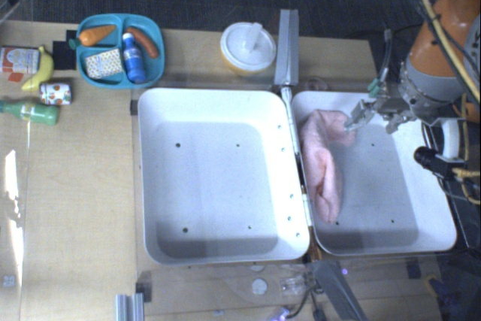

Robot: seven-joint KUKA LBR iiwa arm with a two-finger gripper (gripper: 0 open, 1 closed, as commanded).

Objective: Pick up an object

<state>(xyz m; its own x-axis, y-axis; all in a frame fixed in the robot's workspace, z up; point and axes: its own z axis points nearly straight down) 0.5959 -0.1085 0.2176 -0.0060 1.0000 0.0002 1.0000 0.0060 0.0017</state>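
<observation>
Camera view: my arm (443, 49) reaches in from the right, orange band up, wrist bent down over the right bin (391, 237). My tool (370, 116) hangs at that bin's back edge, fingers spread wide w/ nothing between them, one tip just beside the pink cloth (322, 169). Cloth lies along the bin's left wall, long axis front-to-back. Left bin (218, 244) beside it on the worktop (68, 222).

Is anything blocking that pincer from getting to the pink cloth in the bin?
Nothing visible does. The pincer hangs just beside the upper end of the pink cloth, which lies along the left wall of the right bin, with no other object between them.
</observation>
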